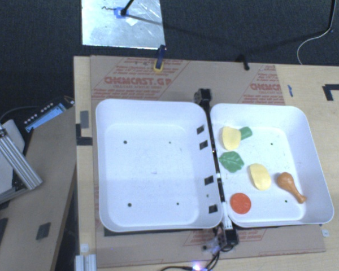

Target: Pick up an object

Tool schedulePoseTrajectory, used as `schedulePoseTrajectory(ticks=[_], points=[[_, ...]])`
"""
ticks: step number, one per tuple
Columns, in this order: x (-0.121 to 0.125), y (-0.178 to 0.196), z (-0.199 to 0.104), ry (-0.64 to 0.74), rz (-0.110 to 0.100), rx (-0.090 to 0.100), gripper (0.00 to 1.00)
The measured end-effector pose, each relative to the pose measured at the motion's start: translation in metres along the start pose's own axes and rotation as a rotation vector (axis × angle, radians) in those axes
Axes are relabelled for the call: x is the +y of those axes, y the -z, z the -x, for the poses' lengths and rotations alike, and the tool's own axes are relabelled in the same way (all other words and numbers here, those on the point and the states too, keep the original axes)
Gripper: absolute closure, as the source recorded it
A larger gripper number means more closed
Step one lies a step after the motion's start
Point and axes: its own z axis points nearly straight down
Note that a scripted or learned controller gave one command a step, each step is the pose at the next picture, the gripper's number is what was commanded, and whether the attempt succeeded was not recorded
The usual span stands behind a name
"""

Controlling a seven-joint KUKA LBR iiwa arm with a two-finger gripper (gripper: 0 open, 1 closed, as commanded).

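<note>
The right bin point(313, 151) holds five small things. Against its right wall lies a brown drumstick point(291, 187), long axis slanting, fat end toward the bin's middle, thin end toward the near right corner. Just left of it sits a yellow piece point(260, 176), then a green leaf point(231, 161), a yellow-and-green piece point(234, 136) and a red disc point(240, 203).

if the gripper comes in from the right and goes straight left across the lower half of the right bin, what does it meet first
Probably the brown drumstick toy, just past the right bin's rim, then the yellow piece. Travel height is unclear.
</note>
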Motion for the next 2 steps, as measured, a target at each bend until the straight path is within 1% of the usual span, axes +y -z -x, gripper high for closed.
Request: schedulePoseTrajectory(ticks=[1,2], points=[[-0.007,-0.039,-0.059,0.019,-0.004,0.005,1.00],[-0.008,-0.018,-0.094,0.018,0.001,0.005,1.00]])
